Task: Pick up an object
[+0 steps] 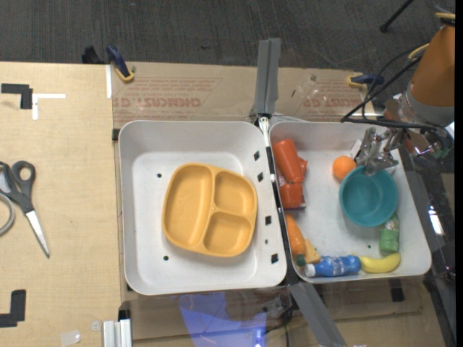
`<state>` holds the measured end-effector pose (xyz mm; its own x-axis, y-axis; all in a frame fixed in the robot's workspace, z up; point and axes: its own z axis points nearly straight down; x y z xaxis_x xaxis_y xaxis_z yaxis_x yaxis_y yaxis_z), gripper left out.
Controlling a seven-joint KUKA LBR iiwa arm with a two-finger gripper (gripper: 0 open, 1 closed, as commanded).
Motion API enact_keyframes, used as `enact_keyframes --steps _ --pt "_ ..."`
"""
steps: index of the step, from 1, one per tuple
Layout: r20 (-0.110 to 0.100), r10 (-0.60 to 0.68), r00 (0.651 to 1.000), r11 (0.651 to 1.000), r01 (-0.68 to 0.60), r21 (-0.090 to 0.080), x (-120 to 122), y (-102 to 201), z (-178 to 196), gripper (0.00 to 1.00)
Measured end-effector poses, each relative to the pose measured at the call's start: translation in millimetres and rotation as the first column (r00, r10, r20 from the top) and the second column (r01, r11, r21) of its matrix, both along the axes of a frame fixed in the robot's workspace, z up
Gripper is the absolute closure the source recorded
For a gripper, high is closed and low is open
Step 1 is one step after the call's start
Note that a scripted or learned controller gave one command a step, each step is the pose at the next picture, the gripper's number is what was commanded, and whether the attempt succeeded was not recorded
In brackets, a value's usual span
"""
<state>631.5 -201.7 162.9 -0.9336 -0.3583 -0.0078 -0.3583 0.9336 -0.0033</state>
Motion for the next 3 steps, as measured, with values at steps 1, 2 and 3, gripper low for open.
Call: enact_keyframes --steps 1,2,3 --pt "0.000 0.000 1.000 1.000 0.000 0.000 0 0 0 0.00" --pt "-0.002 -0.044 0.999 0.999 0.044 0.001 -49 9 -69 0.00" --pt "-0.003 -0.104 0.995 0.995 0.104 0.002 -28 51 -70 0.00"
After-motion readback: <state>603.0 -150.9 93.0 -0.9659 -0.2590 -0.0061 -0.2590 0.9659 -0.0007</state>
